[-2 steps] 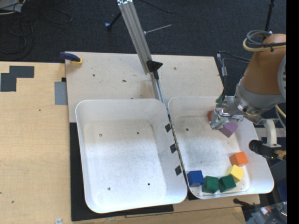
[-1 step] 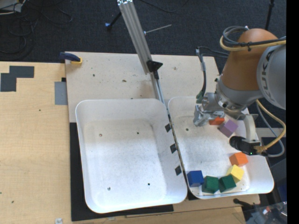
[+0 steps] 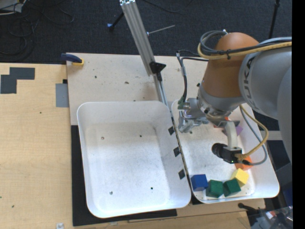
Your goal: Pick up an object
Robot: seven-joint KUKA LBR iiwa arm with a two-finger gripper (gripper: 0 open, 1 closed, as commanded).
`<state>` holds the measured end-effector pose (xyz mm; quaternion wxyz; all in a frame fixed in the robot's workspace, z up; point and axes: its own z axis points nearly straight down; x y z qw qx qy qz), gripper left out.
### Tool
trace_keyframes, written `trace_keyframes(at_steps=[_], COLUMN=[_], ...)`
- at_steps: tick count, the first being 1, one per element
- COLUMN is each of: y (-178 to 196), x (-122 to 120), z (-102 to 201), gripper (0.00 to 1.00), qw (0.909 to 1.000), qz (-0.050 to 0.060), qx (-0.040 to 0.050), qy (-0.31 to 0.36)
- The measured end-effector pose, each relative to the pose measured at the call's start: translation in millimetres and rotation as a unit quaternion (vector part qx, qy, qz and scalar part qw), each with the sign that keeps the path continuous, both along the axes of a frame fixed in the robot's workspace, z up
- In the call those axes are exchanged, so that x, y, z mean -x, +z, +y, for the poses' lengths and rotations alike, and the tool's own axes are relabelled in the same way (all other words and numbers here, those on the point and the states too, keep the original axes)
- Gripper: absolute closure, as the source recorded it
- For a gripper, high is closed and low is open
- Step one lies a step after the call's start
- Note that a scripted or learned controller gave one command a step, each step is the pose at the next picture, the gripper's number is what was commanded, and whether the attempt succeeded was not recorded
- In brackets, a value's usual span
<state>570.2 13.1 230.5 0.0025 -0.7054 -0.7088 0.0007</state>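
Down at the 6 o'clock end of the right bin [image 3: 267, 187] the candidates lie bunched: a blue block [image 3: 199, 182], two green blocks [image 3: 215, 188] [image 3: 232, 187] touching each other, a yellow block [image 3: 242, 176] just beside them and something orange [image 3: 245, 164] at the yellow one's 1 o'clock, half hidden by the arm's dark fitting. The claw [image 3: 189, 122] hangs well apart from them, toward 11 o'clock of the cluster, close over the seam where the two bins meet, and whether it is open or closed I cannot tell. The main risk, as I judge it, is the crowding: coming down on a green block would likely nudge its neighbour or wedge a corner, and the blocks sit so near the bin's lower rim that a push could pin them against the wall and spoil the grasp. The blue block, at the 9 o'clock side of the group, looks the freest. A descent where the claw now hangs would meet bare bin floor or the rim of the left bin [image 3: 86, 142]. Open room lies across the right bin's middle; the slanted metal rail [image 3: 140, 35] on the worktop [image 3: 109, 78] at 12 o'clock and the cables [image 3: 255, 147] looping off the wrist crowd the approach.
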Motion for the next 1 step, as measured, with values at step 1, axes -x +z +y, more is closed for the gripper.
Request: trace_keyframes(at_steps=[1], y=[-1.0], x=[-3.9], z=[41.9], gripper=[1.00], qw=[1.0000], qz=[-0.001], qx=[0.0006], qy=[-0.001])
